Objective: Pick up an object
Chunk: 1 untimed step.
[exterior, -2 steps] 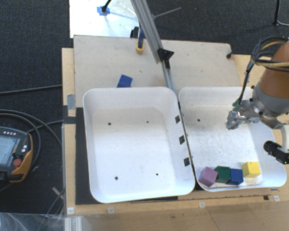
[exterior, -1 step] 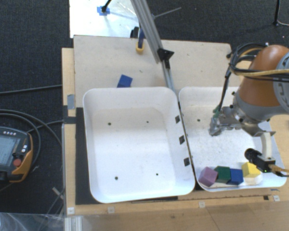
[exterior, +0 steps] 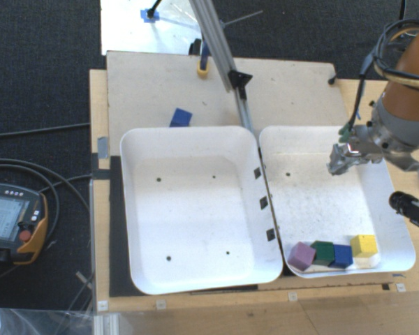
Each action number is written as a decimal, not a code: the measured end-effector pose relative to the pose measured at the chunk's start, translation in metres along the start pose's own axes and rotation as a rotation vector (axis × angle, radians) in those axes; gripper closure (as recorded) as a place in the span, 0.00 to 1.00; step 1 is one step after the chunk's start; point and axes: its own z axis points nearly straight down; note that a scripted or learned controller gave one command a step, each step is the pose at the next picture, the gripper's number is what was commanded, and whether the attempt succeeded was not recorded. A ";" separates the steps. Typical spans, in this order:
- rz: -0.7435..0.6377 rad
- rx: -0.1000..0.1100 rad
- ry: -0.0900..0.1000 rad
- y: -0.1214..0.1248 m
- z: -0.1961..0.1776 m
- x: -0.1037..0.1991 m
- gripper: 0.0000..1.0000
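- Dark carpet surrounds the tabletop, which carries two white bins side by side: a left bin and a right bin.
- Arm pose: it enters from the right, orange band uppermost, grey wrist below it, angled down and leftward over the upper part of the right bin.
- Pincer: it hangs above the right bin's floor, well apart from the blocks. Whether it is spread or pressed together cannot be told; nothing is seen between its tips.
- Block count in the right bin: four, in a row along the near wall. From left: purple block, green block, blue block, yellow block. Neighbours touch or nearly touch.
- One further blue piece lies on the tabletop beyond the left bin.
- One pendant with cables lies on the carpet at left.
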 end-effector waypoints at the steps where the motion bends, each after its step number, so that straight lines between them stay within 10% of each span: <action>1: 0.007 0.010 0.001 -0.035 -0.003 -0.016 1.00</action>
